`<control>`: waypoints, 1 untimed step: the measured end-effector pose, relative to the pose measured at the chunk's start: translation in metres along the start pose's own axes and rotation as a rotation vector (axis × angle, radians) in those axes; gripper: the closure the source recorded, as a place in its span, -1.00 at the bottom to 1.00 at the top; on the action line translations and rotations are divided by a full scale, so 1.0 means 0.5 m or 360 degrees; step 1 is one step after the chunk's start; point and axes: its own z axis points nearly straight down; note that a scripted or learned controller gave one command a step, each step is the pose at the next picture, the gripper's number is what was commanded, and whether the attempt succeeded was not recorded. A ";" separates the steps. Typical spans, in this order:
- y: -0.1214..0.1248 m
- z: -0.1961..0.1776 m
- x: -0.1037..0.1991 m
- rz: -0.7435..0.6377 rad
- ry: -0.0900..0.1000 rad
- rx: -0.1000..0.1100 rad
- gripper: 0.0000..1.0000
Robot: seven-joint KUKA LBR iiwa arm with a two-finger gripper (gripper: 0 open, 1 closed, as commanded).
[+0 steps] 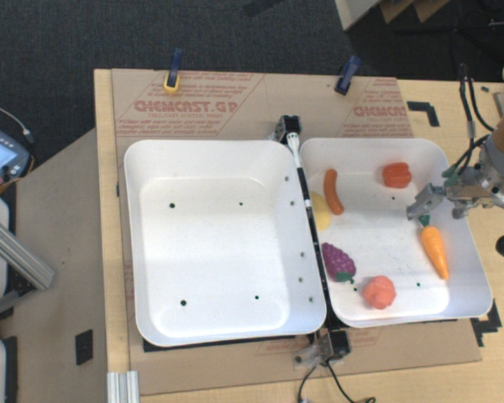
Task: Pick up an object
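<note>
The right bin (464, 269) holds several toy foods. An orange carrot (435, 251) lies near its right wall. A red-orange tomato (396, 175) sits at the back. An orange sausage (333, 191) and a yellow piece (320, 211) lie by the left wall. Purple grapes (338, 261) and a pink-red round fruit (379, 291) are at the front. My gripper (426, 206) hangs over the right side of this bin, just above the carrot's top end and to the front right of the tomato. I see nothing held in it.
The left bin (143, 225) stands beside the right one, and a black divider (307, 212) runs between them. Both rest on a cardboard sheet (235, 99) held by clamps (173, 72) at the back. Cables (469, 107) hang at the right edge.
</note>
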 end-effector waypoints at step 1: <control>0.013 0.204 -0.038 -0.0005 0.0020 0.0002 -1.00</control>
